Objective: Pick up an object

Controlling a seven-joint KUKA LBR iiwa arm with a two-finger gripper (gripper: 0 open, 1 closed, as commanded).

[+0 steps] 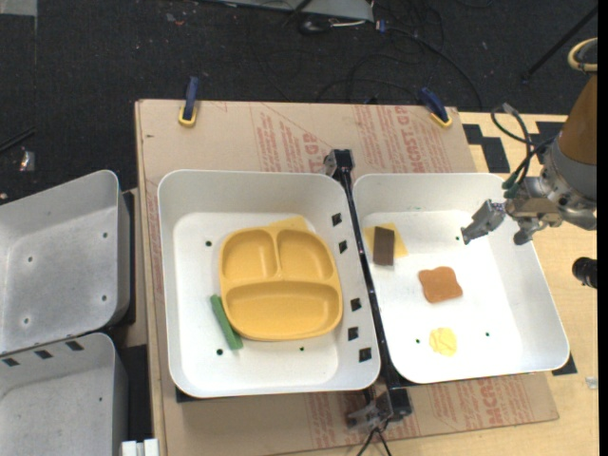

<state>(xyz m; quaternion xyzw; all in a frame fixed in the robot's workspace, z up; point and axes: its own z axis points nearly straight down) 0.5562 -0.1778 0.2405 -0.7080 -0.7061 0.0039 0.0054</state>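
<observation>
The gripper (502, 222) hangs over the upper right part of the right bin (541, 283), reaching in from the right on the grey arm (579, 155). Its two fingers are spread apart with nothing between them: one finger (482, 222) points down and left toward the bin floor, the other sits nearer the bin's right wall.

Nothing in the bin touches the gripper. The nearest candidate is a brown toast-like piece (441, 284), lying flat on the bin floor below and to the left of the fingers, well apart from them. Further left, near the divider between the bins, a dark brown block (383, 245) rests partly over a pale yellow slice (397, 244). A small yellow round object (443, 341) lies near the front of the bin, below the toast; its exact shape is hard to make out at this size.

In the left bin (180, 255) a yellow divided plate (281, 284) with three compartments sits in the middle, and a green stick (226, 323) lies against its lower left edge.

The cardboard sheet (285, 131) under both bins carries red printed lettering that appears upside down from this angle; it is too faint and distorted to read with confidence.
</observation>
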